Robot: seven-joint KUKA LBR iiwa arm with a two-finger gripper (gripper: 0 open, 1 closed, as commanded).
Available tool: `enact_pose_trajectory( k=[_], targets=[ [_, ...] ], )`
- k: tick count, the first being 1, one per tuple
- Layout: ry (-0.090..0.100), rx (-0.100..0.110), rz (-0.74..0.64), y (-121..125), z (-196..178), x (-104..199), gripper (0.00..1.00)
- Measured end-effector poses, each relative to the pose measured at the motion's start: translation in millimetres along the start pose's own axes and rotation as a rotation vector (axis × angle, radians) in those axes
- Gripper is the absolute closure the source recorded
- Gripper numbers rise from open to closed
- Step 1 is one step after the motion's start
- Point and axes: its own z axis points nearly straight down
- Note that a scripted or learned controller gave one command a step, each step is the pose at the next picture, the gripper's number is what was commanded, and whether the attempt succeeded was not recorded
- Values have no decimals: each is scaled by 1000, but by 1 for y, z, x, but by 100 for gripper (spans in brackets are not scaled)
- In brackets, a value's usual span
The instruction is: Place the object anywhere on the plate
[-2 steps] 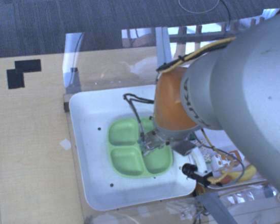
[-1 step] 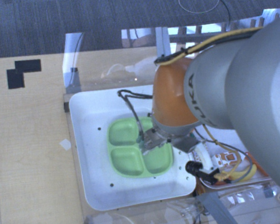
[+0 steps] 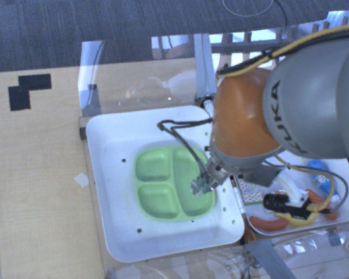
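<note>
Wooden bench (image 3: 36, 205), grey carpet (image 3: 113, 13), claw (image 3: 201, 186) over green plate (image 3: 168, 184)

Bulky grey arm (image 3: 323, 103) with dark KUKA lettering, glossy orange band (image 3: 242, 120), black cable (image 3: 177, 132) looping off wrist

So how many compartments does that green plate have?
3. The green plate in the left bin has one at upper left, one at lower left, and a long one down its right side, partly covered by the gripper.
</note>
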Motion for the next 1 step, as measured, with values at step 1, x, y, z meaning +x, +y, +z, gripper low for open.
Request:
enact_pose_trajectory(
  k=[1],
  targets=[
    [0, -2, -330, 40, -5, 42, 100]
  ],
)
